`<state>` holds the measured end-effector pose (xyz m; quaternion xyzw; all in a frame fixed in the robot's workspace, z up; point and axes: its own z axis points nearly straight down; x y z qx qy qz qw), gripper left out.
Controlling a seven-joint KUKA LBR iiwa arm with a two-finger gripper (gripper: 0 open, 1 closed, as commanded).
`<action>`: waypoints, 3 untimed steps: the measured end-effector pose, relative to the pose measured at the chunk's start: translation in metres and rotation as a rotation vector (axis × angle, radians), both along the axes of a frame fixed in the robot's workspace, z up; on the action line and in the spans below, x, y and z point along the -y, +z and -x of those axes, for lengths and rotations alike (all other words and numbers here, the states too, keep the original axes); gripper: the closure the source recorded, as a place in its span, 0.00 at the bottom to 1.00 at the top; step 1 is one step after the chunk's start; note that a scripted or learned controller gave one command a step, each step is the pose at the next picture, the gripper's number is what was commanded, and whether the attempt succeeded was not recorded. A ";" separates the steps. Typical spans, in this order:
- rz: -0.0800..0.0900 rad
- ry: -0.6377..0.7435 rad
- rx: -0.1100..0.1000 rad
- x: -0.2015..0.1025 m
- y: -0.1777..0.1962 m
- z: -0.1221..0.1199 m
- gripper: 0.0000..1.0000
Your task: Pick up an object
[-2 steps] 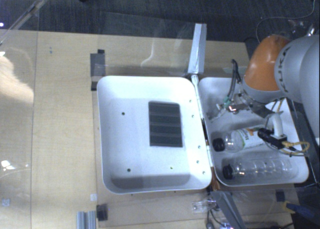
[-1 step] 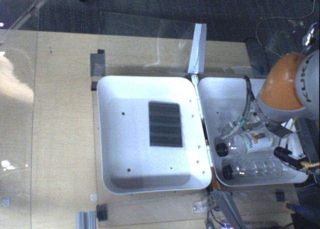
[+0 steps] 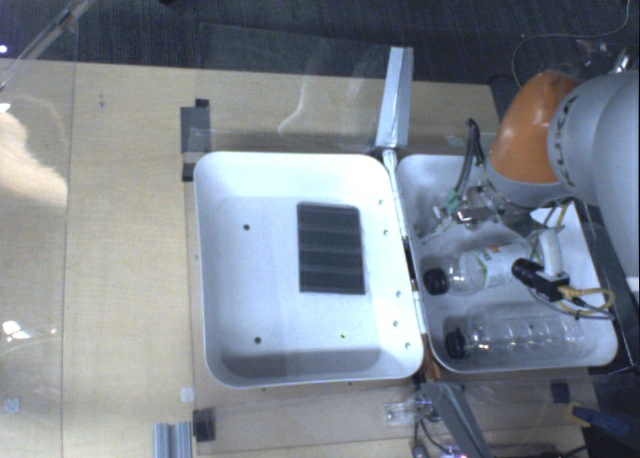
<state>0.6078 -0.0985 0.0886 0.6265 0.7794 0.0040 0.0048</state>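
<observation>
Leftmost, the left bin [image 3: 215,246] held only a dark ribbed rectangular pad [image 3: 331,248] near its middle. Across the divider, the right bin [image 3: 420,181] held two clear plastic bottles with dark caps: a smaller bottle [image 3: 470,272] lying mid-bin and a larger bottle [image 3: 520,339] along the near wall. The step looked like the approach; next would be a descent onto one bottle. The arm [image 3: 580,146] hung over the right bin, its gripper [image 3: 462,208] low near the smaller bottle; whether it was open or closed could not be told.
</observation>
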 end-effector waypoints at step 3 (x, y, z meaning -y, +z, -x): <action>0.003 0.101 0.012 0.003 0.014 0.079 0.00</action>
